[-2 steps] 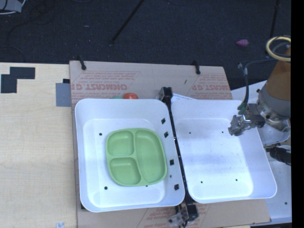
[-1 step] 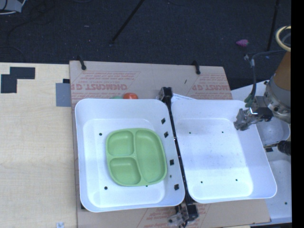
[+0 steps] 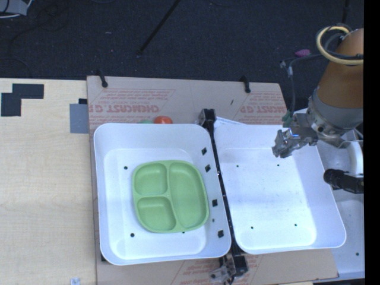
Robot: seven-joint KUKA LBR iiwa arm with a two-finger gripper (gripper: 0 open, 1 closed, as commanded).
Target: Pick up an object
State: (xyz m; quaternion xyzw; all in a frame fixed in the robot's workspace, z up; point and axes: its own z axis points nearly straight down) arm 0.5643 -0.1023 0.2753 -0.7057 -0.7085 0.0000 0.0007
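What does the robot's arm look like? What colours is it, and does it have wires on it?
The arm is a fat, round tube, grey low down with an orange band above the wrist. A yellowish cable loops in a ring near its top. At its end sits the gripper, a small bumpy block of shiny grey metal and dark parts, much thinner than the arm.

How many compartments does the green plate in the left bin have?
3. The green divided plate in the left bin has two smaller compartments on its left side, one above the other, and one long compartment along its right side. None looks hidden.
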